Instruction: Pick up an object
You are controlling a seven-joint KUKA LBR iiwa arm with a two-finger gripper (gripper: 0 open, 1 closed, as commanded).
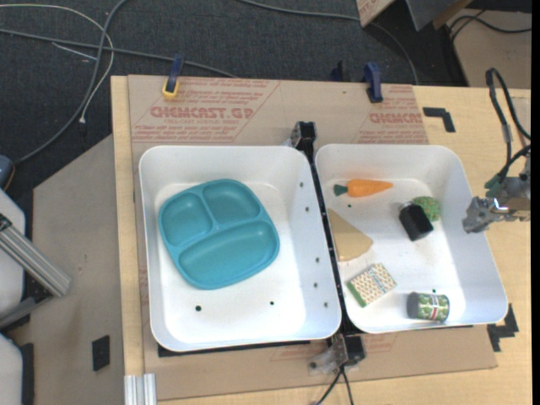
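Five objects lie in the right bin [472, 251]; one plate [219, 233] left.

1. Shallow white plastic bins [169, 175]: two, set side by side on the bench.
2. Teal plastic divided plate [219, 232], three compartments: one, in the left bin.
3. Orange toy carrot with green top [364, 188]: one.
4. Black block-shaped object [414, 221]: one.
5. Green leafy toy vegetable [429, 206]: one.
6. Tan wedge-shaped flat piece [348, 239]: one.
7. Small patterned box, green and white [371, 283]: one.
8. Grey can with green and red label [428, 306]: one.
9. Clamps at the board's far edge: two, one yellow-handled clamp [174, 79] and one blue clamp [372, 80].
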